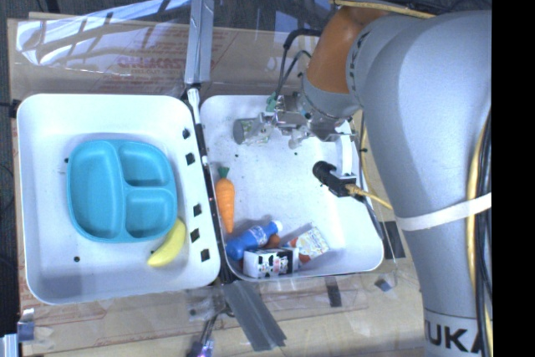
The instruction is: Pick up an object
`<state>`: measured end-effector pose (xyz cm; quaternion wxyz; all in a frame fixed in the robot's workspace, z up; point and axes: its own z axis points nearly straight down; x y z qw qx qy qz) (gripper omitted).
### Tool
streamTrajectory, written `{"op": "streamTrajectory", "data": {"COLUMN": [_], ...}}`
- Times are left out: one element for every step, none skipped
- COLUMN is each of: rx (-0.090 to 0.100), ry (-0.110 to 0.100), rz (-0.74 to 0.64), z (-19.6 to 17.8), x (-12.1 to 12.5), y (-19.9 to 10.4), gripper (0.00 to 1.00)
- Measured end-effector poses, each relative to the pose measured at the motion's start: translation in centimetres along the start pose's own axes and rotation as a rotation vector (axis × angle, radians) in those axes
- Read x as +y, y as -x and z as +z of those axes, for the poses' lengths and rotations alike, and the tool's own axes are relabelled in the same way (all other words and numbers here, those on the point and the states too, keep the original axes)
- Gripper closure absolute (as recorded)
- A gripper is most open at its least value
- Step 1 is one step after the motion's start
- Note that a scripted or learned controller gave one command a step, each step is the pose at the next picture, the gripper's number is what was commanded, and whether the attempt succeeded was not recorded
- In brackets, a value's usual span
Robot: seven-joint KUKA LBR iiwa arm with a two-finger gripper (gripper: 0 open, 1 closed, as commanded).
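A dark, ribbed floor lies behind a brown bench (100, 67) whose far edge is covered by a sheet of glossy clear film (109, 19). Two shallow white bins with rounded corners and smooth plastic walls stand side by side on it, touching along a seam marked by small black clips. The left bin (33, 180) bears a light blue plate (77, 180), a rounded rectangle moulded into three compartments, matte and smooth. A yellow banana (170, 247), curved and plump, lies against the plate's near right corner. In the right bin (276, 188) the loose things to pick from gather toward the near wall. A tapered orange carrot (225, 205) with a small green top lies upright along the left wall. Just below it a blue bottle (247, 240) with a white cap lies on its side. Touching that, a small boxy carton (272, 263), white with black patches, rests against the near rim. A crinkled, shiny packet (313, 242) sits just to the carton's right. The thick grey arm (418, 121), smooth and tubular with an orange band (330, 54), reaches in from the right. Its metal gripper (266, 128) hangs over the bin's far end, well apart from the carrot and the rest. Whether the claw is spread or closed cannot be told from this angle, and nothing can be seen clamped in it.
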<state>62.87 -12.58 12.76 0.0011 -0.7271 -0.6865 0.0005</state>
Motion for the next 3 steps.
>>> {"op": "streamTrajectory", "data": {"rx": [-0.001,-0.001,0.0], "ry": [0.001,-0.001,0.002], "rz": [-0.135,-0.144,-0.116], "z": [3.6,2.5,-6.6], "x": [2.7,2.8,2.4], "y": [-1.7,-1.9,-8.4], "gripper": [0.0,1.0,1.0]}}
